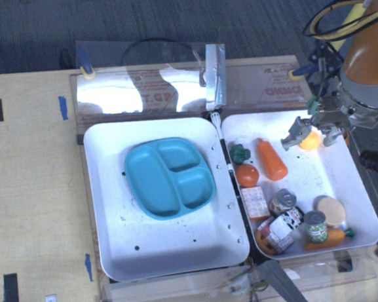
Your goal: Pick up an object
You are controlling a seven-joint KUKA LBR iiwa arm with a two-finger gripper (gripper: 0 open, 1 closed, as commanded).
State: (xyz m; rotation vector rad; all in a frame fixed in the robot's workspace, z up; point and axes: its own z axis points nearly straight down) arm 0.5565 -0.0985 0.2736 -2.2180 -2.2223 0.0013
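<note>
My gripper (314, 135) hangs over the far part of the right bin (350, 185), open, with its grey fingers (295, 132) spread to either side of a small yellow fruit (310, 141). The fruit sits in the gap and the fingers do not close on it. An orange carrot (271, 159) lies to the left of it. Next to the carrot are a green piece (240, 153) and a red tomato (247, 175).
The near part of the right bin holds a small box (254, 202), a tin can (283, 201), a printed carton (282, 228), a green-capped bottle (316, 226) and a tan round thing (329, 208). The left bin (108, 207) holds a blue divided plate (170, 176).
</note>
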